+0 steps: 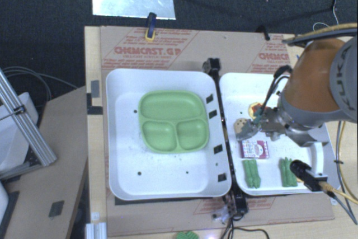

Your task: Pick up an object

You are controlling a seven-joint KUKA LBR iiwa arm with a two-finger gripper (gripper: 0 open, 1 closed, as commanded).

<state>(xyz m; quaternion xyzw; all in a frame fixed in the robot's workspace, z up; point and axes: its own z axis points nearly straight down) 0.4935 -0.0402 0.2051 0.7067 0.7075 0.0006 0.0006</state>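
Observation:
My gripper (pixel 246 130) hangs low over the middle of the right bin (pixel 235 87), its metal fingers pointing left; their state is unclear. Just below it lies a small pink and white packet (pixel 253 149). A round tan cookie-like piece (pixel 239 124) sits right beside the gripper tip, and a small yellow and red object (pixel 255 108) lies just above it. Two green ridged pieces (pixel 251 173) (pixel 287 172) rest near the bin's front wall. Nothing visibly sits between the fingers.
The left bin (pixel 120 176) holds a light green three-compartment plate (pixel 172 121). A black divider (pixel 219 120) runs between the two bins. The arm's grey and orange body covers the right bin's right side.

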